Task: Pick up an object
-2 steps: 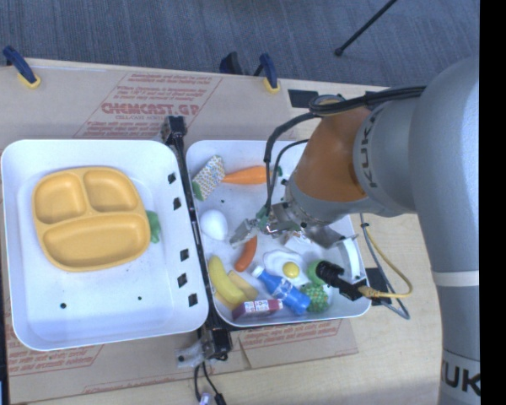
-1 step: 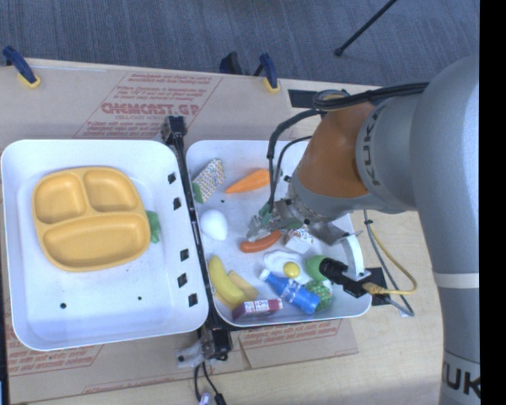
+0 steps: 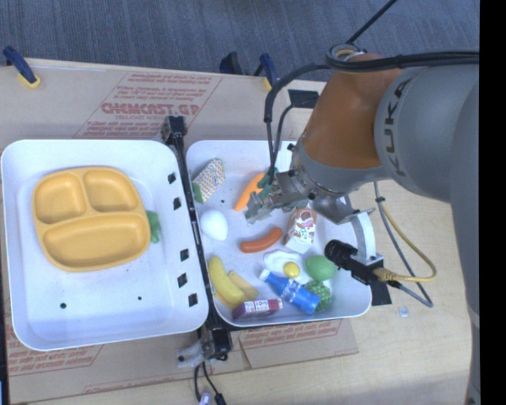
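Orange carrot [image 3: 251, 190] sits just under the tool [image 3: 264, 204] in the right bin [image 3: 236, 152], upper middle, looks like the target. Can't tell if the tool is open or closed, the wrist hides it, and nothing visibly gripped. Sausage [image 3: 261, 240] lies just below, egg [image 3: 213, 224] to the left, milk carton [image 3: 302, 229] to the right, so the spot is crowded. My take: straddle the carrot across its narrow width, go down square, close low near the bin floor, lift straight up. Risk is clipping the carton or nudging the sausage. Left bin holds the yellow tray [image 3: 90, 218], well apart, no issue
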`<control>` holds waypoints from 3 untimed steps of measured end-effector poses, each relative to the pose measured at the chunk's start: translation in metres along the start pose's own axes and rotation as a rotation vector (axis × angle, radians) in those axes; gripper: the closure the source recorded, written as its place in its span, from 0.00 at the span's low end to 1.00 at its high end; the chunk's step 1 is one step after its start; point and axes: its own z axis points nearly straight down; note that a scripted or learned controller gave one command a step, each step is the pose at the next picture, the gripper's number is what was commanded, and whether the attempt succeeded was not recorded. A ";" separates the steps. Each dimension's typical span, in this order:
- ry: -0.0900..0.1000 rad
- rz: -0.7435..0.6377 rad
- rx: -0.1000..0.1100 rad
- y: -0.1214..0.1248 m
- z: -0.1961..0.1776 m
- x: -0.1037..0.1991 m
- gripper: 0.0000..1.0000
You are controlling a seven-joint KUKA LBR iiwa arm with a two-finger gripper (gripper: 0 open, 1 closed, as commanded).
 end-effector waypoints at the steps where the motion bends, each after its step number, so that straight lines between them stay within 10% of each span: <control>1: -0.001 0.051 -0.001 -0.028 -0.072 -0.056 1.00; 2: -0.001 0.051 0.000 -0.028 -0.072 -0.056 0.00; 3: 0.000 -0.030 0.003 0.005 0.012 -0.096 0.00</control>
